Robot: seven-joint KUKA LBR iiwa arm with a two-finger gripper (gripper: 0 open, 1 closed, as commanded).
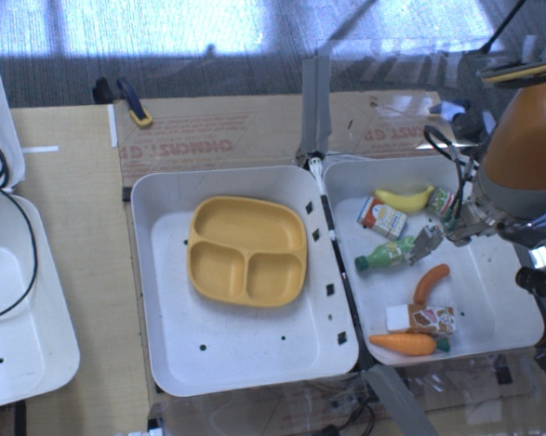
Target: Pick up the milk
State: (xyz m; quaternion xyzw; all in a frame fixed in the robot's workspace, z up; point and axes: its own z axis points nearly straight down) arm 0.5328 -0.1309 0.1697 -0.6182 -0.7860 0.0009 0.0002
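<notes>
Near right bin's front, milk lies flat, long axis left-right

mirrored red print on cardboard, illegible

Overhead slanted view of both bins

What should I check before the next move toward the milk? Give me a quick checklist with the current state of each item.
1. Milk carton located: ok, lying in the right bin, near its front edge.
2. Gripper over the milk: not ok, it sits farther back, by the green bottle.
3. Milk between the fingers: not ok, carton lies apart from the gripper.
4. Room around the milk: not ok, the carrot lies right beside it and the sausage is close behind.
5. Finger opening: cannot tell.
6. Yellow tray out of the way: ok, it is in the left bin.
</notes>
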